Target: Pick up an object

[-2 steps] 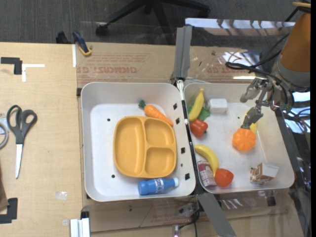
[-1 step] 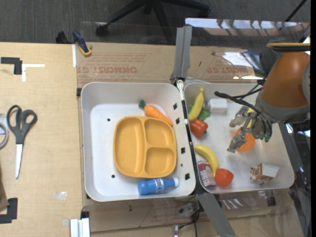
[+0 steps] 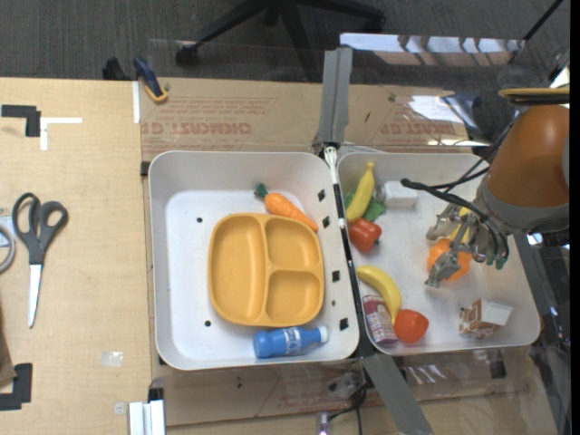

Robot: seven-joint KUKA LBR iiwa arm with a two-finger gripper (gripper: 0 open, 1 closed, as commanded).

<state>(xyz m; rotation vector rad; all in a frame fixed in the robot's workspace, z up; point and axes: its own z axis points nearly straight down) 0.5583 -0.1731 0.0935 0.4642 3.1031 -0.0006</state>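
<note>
Wooden bench (image 3: 82, 333), two white bins side by side, and the action is in the right bin (image 3: 521, 333). An orange piece (image 3: 450, 259) sits right at the gripper (image 3: 446, 263), toward that bin's right side, and it looks to be between the fingers, so I'd call them clamped on it, though cables and the wrist crowd the spot. That puts us at the grasp itself: what's wanted now is a straight lift, with the grip kept firm.

Around it: a small carton (image 3: 481, 317) just nearer, a tomato (image 3: 410, 325) and a can (image 3: 378, 320) at the near left, a banana (image 3: 381, 286) beside them, a red pepper (image 3: 364, 234) and a second banana (image 3: 362, 191) further back. All stand apart from the gripper, so the way up is free. Right wall is close; going up beats going sideways.

Left bin (image 3: 172, 243) holds a yellow tray (image 3: 266, 269), a carrot (image 3: 290, 208) and a blue bottle (image 3: 288, 341). Scissors (image 3: 38, 234) lie far left.
</note>
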